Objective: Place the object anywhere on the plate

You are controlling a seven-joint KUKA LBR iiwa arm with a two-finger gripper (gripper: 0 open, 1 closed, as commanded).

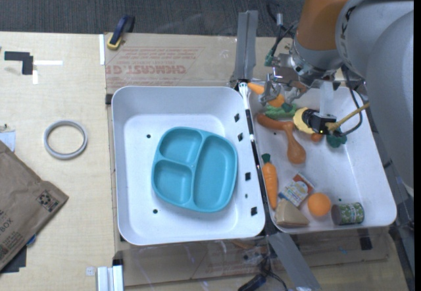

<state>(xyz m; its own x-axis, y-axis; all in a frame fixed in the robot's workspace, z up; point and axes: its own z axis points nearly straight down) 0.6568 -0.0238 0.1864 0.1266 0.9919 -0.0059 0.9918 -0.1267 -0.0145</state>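
The gripper [281, 89] hangs over the right bin's [378, 158] far-left corner, just above toy food [283, 115]; its finger state is unclear. The blue plate [195, 169] lies well left.

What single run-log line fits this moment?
gripper: over right bin's top | grasp: unclear | plate: bare, left bin

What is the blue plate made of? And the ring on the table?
The blue plate looks like smooth, slightly shiny plastic, moulded in one piece with three sections. The ring on the table looks like a roll of pale tape, greyish and see-through at its edge, though I can't be sure.
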